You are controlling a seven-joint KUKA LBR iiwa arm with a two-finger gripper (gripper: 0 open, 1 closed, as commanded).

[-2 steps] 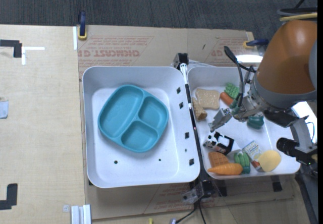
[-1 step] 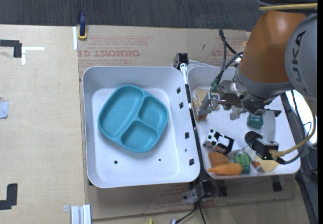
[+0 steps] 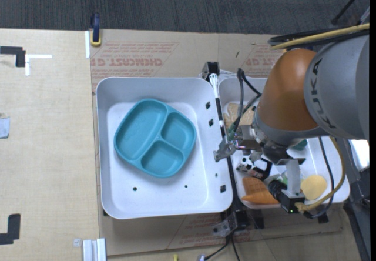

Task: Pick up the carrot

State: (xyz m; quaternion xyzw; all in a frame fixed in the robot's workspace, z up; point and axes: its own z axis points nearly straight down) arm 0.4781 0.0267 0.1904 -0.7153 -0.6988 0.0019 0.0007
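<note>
Lying at the right bin's (image 3: 336, 164) near rim, the carrot (image 3: 259, 197) sits under the arm (image 3: 294, 101), fingers' state unclear.

Bench (image 3: 47, 154): pale wood top. Cardboard sheet (image 3: 135, 57) lies flat twd right edge. On sheet: 2 white bins (image 3: 103, 154), side by side, rims adjacent.

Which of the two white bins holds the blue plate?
The bin on the view's left holds the blue three-part plate. The other bin, under the arm, holds small things instead, among them the orange carrot.
</note>
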